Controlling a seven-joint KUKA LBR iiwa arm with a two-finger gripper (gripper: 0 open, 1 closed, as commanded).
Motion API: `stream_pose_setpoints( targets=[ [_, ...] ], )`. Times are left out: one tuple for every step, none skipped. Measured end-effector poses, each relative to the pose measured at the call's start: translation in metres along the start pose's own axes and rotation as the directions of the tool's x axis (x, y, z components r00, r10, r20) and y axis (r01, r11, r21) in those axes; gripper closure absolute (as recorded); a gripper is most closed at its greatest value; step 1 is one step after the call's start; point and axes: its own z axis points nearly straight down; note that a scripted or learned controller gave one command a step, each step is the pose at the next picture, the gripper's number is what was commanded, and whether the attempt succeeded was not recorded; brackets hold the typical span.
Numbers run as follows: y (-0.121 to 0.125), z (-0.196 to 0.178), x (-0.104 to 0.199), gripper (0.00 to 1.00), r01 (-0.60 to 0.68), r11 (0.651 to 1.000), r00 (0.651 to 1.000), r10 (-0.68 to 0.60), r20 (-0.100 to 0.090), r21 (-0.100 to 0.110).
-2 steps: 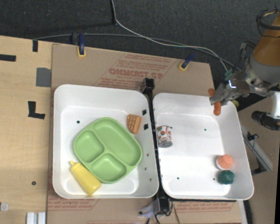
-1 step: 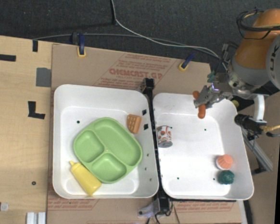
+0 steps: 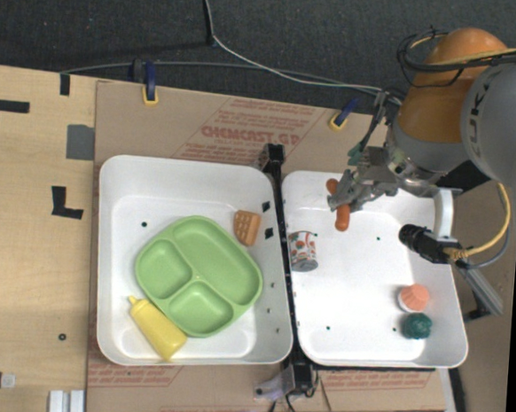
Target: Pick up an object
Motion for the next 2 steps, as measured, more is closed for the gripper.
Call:
stream_pose_setpoints(
  targets=[
    [-0.004, 0.002, 0.059, 1.0, 0.001, 1.0, 1.0, -0.001, 0.0, 0.0],
    [-0.028, 0.002, 0.108, 1.0, 0.0, 1.0, 1.0, 0.0, 0.001, 0.001]
  ],
)
